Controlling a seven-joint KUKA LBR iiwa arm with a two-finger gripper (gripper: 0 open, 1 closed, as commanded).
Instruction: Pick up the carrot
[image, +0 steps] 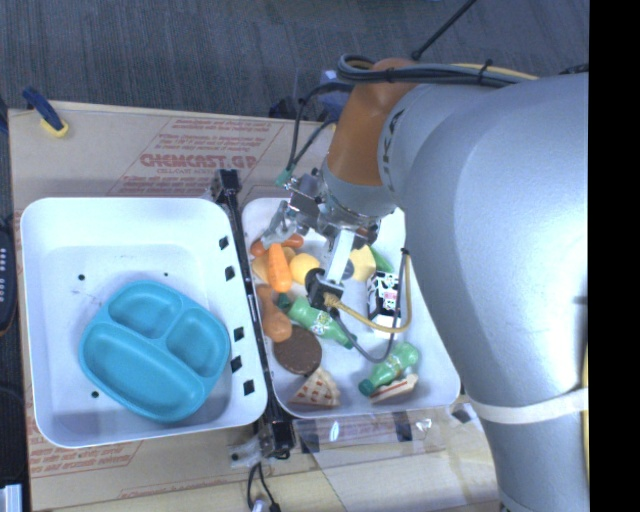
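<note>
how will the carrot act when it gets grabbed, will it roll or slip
The carrot looks like smooth moulded plastic, so it is probably stiff, light and a bit slippery. Its long tapered shape suggests it could roll or swivel if pinched off centre. It lies close beside a yellow fruit, so that may get nudged.

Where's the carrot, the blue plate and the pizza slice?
carrot (279, 268): camera view, middle of its orange body.
blue plate (140, 385): camera view, its big bare compartment.
pizza slice (315, 390): camera view, middle of the wedge.
</note>
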